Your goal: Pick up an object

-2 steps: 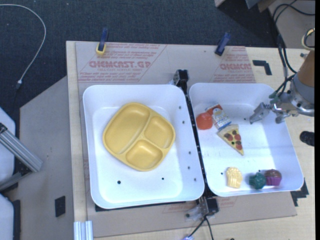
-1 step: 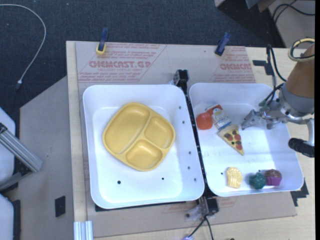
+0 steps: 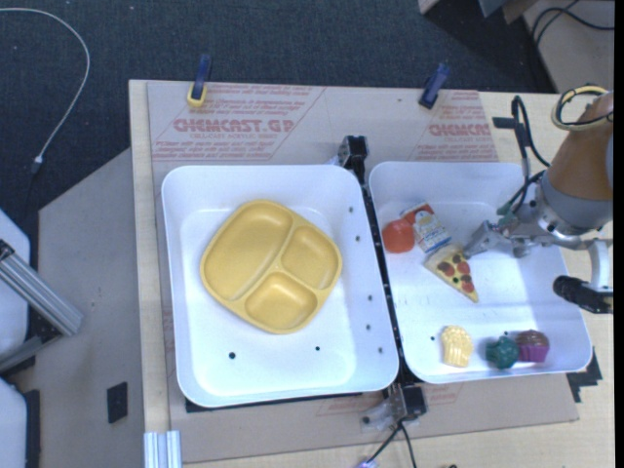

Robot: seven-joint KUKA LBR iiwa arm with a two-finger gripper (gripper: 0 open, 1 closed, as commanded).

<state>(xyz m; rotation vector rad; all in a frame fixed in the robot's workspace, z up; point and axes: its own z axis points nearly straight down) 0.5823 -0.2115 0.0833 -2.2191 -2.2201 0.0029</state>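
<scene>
This is a robotics lab, a test cell and no home or kitchen. The surface [image 3: 292, 115] is a bare board still printed with a plastics maker's brand in red, and two clamps, one at the far left [image 3: 199, 81] and one at the far right [image 3: 435, 85], pin it down. Two shallow white bins [image 3: 185, 261] sit side by side on it, joined by black brackets [image 3: 353, 150]. An industrial arm [image 3: 580, 169] reaches in from the right. Loose cables [image 3: 58, 66] trail over dark carpet [image 3: 292, 18], and aluminium framing [image 3: 34, 286] stands at the left.
</scene>
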